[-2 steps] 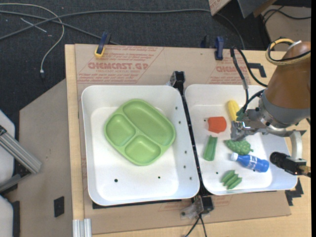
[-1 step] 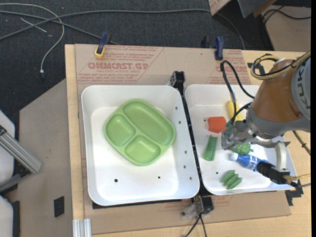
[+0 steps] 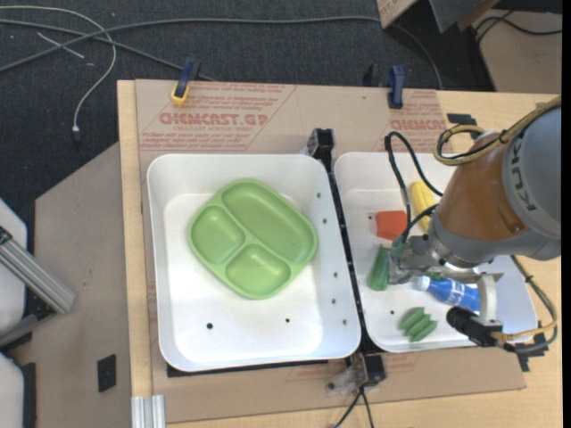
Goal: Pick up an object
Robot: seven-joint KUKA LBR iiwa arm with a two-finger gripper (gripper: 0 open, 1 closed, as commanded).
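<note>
The right bin [image 3: 357, 239] holds several small items: an orange-red block [image 3: 390, 223], a yellow piece [image 3: 419, 198], a dark green stick [image 3: 379, 269], a light green ridged piece [image 3: 417, 324] and a blue and white tube [image 3: 452, 291]. My gripper [image 3: 409, 261] hangs low in this bin, just right of the dark green stick and left of the tube. The wrist body covers its fingertips. In the left bin [image 3: 169, 266] lies a light green divided plate [image 3: 252, 236].
The arm's grey and orange bulk [image 3: 495, 194] covers the right bin's far right side. Black cables [image 3: 406, 163] loop over that bin's back. Blue clamps [image 3: 186, 78] hold the cardboard sheet at the bench's back edge. A black divider [image 3: 343, 248] separates the bins.
</note>
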